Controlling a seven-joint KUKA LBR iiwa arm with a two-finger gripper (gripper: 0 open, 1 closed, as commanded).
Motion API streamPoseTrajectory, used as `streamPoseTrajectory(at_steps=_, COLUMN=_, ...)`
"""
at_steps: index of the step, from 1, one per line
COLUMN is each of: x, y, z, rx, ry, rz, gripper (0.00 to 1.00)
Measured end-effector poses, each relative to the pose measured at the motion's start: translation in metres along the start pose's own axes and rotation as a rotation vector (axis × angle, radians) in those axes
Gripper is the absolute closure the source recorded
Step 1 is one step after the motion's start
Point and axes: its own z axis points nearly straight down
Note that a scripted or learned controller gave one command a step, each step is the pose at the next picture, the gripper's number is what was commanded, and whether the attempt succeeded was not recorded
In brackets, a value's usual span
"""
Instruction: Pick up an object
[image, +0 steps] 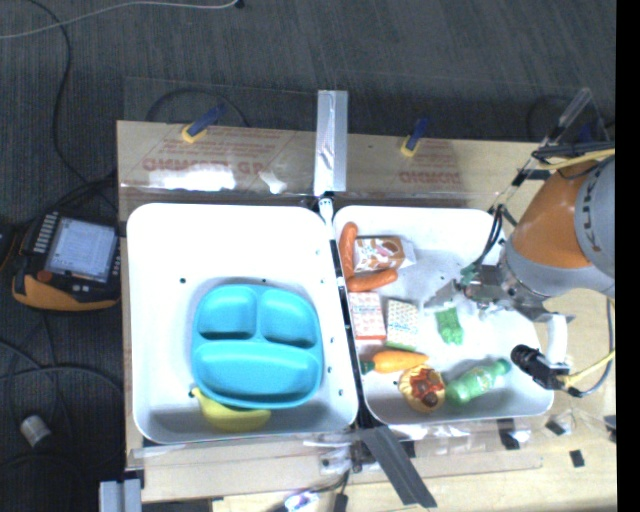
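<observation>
The task is judged to be at an early stage: nothing is seen lifted, and every object lies on the floor of a bin. The claw is placed low over the right bin, near its right wall, and whether it is apart or together cannot be told from this view. No object is seen held by it.

The nearest candidate is a small green piece, which lies just beside the claw, toward the front edge of the bin. A green bottle is found near the front right corner, touching a red and yellow fruit. A carrot lies close behind the fruit. Two small boxes are set along the left wall, and a sausage with a snack packet is seen at the back left corner.

In the left bin a blue divided plate is laid over a banana. The grasp and the lift are still to be done; the crowded objects may hinder a clean grasp.
</observation>
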Motion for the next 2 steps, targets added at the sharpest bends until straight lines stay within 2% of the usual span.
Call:
streamPoseTrajectory(at_steps=1, x=-0.004, y=0.0, z=0.019, rx=0.023, ry=0.001, rz=0.023, gripper=0.0)
streamPoseTrajectory(at_steps=2, x=-0.004, y=0.001, z=0.008, rx=0.019, ry=0.001, rz=0.023, gripper=1.0)
